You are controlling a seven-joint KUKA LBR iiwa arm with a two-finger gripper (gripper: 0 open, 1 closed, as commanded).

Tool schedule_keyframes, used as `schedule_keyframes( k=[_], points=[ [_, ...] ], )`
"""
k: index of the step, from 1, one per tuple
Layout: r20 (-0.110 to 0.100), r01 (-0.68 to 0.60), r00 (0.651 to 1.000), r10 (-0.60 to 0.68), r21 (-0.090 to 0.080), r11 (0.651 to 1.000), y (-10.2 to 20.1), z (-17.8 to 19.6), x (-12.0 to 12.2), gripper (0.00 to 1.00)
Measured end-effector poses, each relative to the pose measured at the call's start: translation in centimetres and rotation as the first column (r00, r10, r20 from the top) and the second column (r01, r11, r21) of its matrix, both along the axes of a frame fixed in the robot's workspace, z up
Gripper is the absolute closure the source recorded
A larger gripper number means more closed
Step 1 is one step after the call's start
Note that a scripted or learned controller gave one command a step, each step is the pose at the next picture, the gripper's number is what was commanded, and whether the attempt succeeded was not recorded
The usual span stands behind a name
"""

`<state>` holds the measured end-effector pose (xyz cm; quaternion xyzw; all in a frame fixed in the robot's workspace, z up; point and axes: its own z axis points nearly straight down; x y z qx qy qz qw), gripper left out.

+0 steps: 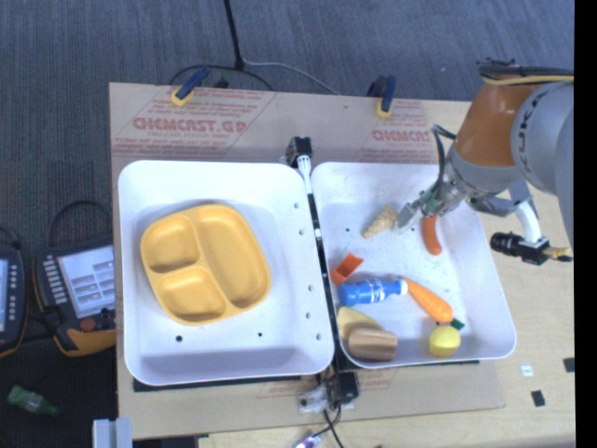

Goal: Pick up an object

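My gripper (422, 209) hangs low over the back of the right bin (485, 278). Its tip sits between a tan cone-shaped piece (381, 222) on its left and a red-orange sausage-shaped piece (432, 237) just below it. The sausage's upper end reaches up to the gripper, and I cannot tell whether it is being held. Nearer the front of the bin lie a small orange wedge (346, 268), a blue bottle (369, 293), an orange carrot (430, 301), a yellow lemon (445, 341) and a brown and tan block (370, 343).
The left bin (140, 343) holds a yellow divided plate (204, 262). A black ridge (317, 241) runs between the two bins. Clamps (384, 97) and cables lie along the bench's back edge. The arm's grey and orange wrist (504, 129) stands over the right bin's back right corner.
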<state>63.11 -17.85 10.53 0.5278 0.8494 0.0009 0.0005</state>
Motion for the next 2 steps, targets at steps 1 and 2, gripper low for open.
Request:
schedule_keyframes(
  k=[1,2],
  points=[
    [0.030,-0.288,0.957,0.289,-0.020,0.957,0.46,-0.87,-3.79,1.00],
    [0.020,-0.288,0.957,0.288,-0.016,0.957,0.40,-1.20,-4.10,0.00]
  ],
)
